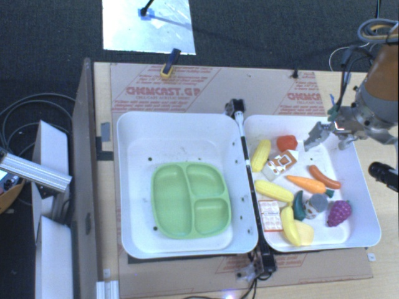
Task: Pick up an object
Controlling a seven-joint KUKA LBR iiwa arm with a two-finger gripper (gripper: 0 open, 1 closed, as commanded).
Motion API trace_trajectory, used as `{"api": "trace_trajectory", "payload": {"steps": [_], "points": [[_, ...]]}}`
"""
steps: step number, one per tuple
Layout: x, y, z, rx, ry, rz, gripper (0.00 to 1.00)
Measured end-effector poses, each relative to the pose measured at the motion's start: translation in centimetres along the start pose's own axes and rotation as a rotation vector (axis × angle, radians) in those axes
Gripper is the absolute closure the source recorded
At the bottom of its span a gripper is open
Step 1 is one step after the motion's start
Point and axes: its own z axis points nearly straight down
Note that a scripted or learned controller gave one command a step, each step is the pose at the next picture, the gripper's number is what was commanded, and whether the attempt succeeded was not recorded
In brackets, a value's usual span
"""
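The right white bin (363, 195) holds several toy foods: a yellow corn cob (260, 155), a red tomato (287, 143), a small red-and-white box (282, 162), an orange carrot (305, 183), a red-orange sausage (325, 177), a banana (273, 190), purple grapes (338, 212) and a yellow fruit (293, 227). My gripper (329, 139) hangs over the bin's back right part, to the right of the tomato. It is open, with nothing between its fingers.
The left white bin (137, 148) holds a green divided plate (190, 199). A dark green and grey piece (310, 205) and a flat printed card (269, 215) lie among the toys. A black clamp (235, 108) sits on the ridge between the bins.
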Motion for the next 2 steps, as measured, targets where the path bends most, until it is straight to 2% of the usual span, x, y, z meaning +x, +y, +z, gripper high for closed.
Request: {"api": "trace_trajectory", "payload": {"steps": [1, 2], "points": [[0.0, 5.0, 9.5, 0.005, 0.001, -0.003, 0.00], [-0.4, 7.6, 18.9, 0.003, 0.001, -0.003, 0.00]]}}
